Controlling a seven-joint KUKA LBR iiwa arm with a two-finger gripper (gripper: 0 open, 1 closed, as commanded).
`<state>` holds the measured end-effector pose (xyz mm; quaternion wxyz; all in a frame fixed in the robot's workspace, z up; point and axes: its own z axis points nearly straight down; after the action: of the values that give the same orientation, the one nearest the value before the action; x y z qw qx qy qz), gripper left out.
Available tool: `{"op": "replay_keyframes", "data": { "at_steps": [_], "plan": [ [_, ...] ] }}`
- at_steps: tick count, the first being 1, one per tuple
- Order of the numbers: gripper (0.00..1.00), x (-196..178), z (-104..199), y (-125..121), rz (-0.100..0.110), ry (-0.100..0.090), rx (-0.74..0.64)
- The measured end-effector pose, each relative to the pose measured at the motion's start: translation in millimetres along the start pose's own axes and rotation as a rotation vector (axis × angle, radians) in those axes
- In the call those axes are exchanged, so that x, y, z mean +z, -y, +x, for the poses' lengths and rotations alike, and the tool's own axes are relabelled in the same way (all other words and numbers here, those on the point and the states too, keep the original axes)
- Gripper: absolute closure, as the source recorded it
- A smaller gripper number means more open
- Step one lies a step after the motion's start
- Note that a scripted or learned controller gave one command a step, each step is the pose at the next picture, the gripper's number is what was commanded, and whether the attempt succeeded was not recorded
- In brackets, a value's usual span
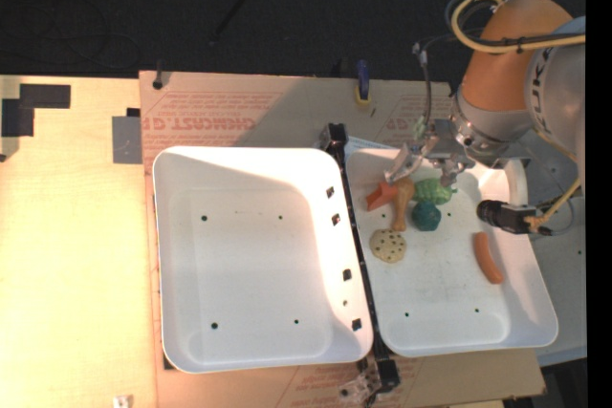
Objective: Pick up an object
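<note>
The right bin (521,325) holds several small toys in its far half. A red-orange wedge (381,196) lies beside a tan stick-like piece (403,203). A green lump (433,190) sits just above a teal ball (426,217). A speckled tan cookie (388,246) lies nearer the front, and an orange sausage (488,258) lies to the right. My gripper (426,171) hangs over the far end of this bin, just above the green lump and the tan piece. Its fingers are spread open, and nothing is between them.
The left bin (182,205) stands beside the right one, with a black divider (349,234) between them. A black cylindrical part with a cable (504,216) sticks into the right bin from the right. Cardboard (239,115) lies under both bins.
</note>
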<state>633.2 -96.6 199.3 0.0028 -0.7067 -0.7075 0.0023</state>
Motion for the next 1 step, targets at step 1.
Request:
{"op": "replay_keyframes", "data": {
  "at_steps": [1],
  "plan": [
    [0.00, 15.7, 22.0, 13.7, 0.003, -0.001, -0.001]
  ]
}}
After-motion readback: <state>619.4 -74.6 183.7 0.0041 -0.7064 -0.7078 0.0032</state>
